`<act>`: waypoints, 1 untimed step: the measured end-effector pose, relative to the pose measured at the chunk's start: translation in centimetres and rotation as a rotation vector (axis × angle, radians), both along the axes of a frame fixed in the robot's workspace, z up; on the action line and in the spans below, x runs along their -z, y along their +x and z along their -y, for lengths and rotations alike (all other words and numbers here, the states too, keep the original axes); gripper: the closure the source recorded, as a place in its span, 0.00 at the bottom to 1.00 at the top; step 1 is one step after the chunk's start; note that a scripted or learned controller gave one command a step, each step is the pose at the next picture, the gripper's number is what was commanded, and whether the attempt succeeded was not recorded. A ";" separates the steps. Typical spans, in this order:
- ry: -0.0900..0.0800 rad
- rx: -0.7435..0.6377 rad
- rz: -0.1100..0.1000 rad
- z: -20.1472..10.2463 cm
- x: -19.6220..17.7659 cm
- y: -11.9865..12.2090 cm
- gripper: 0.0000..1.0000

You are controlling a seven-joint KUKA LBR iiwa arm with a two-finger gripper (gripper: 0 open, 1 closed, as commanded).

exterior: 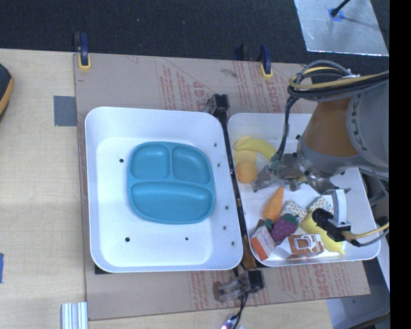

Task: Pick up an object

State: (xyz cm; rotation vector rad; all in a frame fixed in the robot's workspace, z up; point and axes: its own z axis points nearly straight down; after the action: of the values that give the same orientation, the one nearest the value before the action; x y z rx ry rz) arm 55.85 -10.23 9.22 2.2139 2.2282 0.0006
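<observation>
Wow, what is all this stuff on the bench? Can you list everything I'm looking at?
Shallow white plastic bin: one, left half of the bench.
Shallow white plastic bin: one, right half of the bench.
Blue plastic divided plate: one, inside the left bin.
Yellow toy banana: one, far end of the right bin.
Orange toy carrot: one, middle of the right bin.
Purple toy grape bunch: one, beside the carrot.
Small orange-and-white carton: one, near edge of the right bin.
Blue clamps: two, far bench edge.
Grey robot arm: one, reaching from the right.
Tool: one, over the right bin.

two white bins [96,184] — one blue plate [170,182]
</observation>
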 end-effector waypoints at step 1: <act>-0.001 0.003 -0.004 -0.8 0.1 -3.1 0.00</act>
State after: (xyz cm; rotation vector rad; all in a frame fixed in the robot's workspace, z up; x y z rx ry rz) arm 52.78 -9.42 9.17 2.2192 2.2267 -0.0051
